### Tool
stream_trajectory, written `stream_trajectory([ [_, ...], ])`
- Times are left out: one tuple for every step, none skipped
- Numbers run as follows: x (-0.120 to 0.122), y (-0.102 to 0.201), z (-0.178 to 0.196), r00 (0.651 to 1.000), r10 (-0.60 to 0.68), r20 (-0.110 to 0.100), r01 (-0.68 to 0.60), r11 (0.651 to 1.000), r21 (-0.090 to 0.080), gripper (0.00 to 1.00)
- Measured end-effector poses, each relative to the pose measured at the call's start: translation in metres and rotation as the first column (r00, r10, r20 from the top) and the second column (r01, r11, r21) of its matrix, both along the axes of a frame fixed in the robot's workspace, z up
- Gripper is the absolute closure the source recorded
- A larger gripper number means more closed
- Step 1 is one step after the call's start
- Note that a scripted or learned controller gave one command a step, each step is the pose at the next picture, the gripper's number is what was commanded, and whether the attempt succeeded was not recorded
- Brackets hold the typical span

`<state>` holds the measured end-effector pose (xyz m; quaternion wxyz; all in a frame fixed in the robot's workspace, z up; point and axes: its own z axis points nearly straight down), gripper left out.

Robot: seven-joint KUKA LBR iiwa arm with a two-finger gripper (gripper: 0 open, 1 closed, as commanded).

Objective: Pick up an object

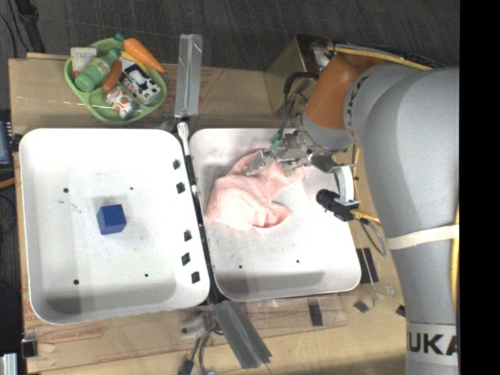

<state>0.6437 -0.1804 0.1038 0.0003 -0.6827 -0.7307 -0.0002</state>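
Cloth: pink cloth (248, 198) crumpled in the right bin (336, 268), centre toward 11 o'clock.
Jaws: gripper (275, 153) at cloth's 1 o'clock edge; open or closed, cannot tell.
Advice: pinch a raised fold, lift straight.

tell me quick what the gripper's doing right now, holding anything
gripper: down at the upper edge of the pink cloth in the right bin; a grip cannot be told.

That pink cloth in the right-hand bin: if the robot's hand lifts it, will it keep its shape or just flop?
Most likely flop. The pink cloth lies crumpled in soft folds, so it would probably drape and hang from wherever the hand pinches it. It looks thin, so probably light. Being rumpled fabric, it should not roll, though a loose fold might slip free.
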Motion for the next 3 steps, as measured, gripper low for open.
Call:
stream_trajectory([
  [-0.045, 0.014, -0.01, 0.985, 0.173, 0.001, -0.173, 0.985, 0.0, 0.0],
  [-0.045, 0.013, -0.01, 0.985, 0.173, 0.001, -0.173, 0.985, 0.0, 0.0],
  [-0.045, 0.015, 0.0, 0.984, 0.178, 0.0, -0.178, 0.984, 0.001, 1.0],
])
